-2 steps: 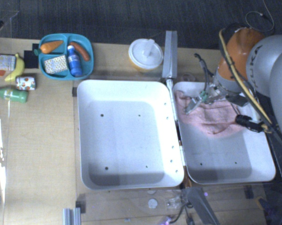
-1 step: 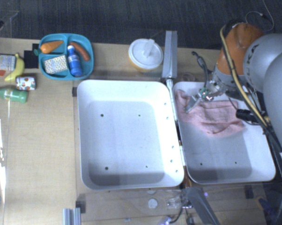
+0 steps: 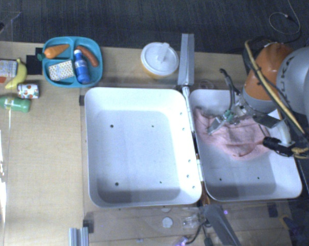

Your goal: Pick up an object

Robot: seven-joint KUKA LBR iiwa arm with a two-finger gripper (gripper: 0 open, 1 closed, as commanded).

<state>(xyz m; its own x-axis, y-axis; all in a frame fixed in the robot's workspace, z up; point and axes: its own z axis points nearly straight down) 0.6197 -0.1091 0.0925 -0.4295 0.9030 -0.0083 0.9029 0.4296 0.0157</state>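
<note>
Nearest, lying side by side on the surface (image 3: 41,188): two white bins, the left bin (image 3: 139,199) and the right bin (image 3: 247,188). Spreading crumpled across the right bin's middle, one pink cloth (image 3: 236,137), long axis running left to right. Hanging over the cloth's upper left part, the pincer (image 3: 219,123), fingers pointing down-left; hard to tell whether apart or together. Farther back, standing behind the bins, one white lidded cup (image 3: 159,59). Sitting far left, one blue divided tray (image 3: 72,61) of toy food, one banana (image 3: 17,75), one can (image 3: 28,90), one green bottle (image 3: 12,103).
</note>
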